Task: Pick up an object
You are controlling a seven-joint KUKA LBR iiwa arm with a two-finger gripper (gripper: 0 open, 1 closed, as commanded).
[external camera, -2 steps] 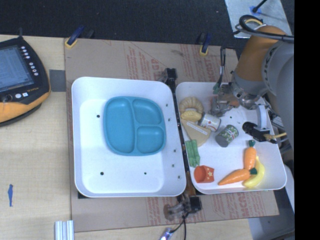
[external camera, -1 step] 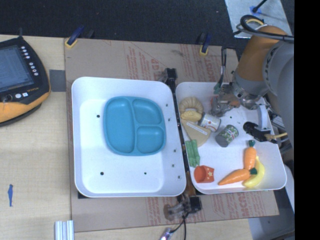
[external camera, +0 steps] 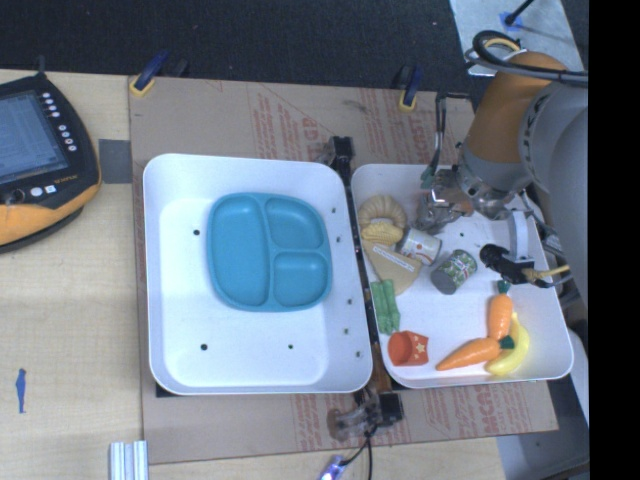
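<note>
Faint red printing across the cardboard sheet [external camera: 250, 118] under the two bins, set in slanted repeated lines, too pale and too small to read. Same red lettering along the sheet's front strip [external camera: 480, 413], likewise illegible. Lit screen on the orange and black handheld control unit [external camera: 30, 163] at the left of the desk [external camera: 70, 328], with rows of content too blurred to make out. Label on the small can [external camera: 455, 268] in the right bin, unreadable. No readable word, brand or number anywhere.
</note>
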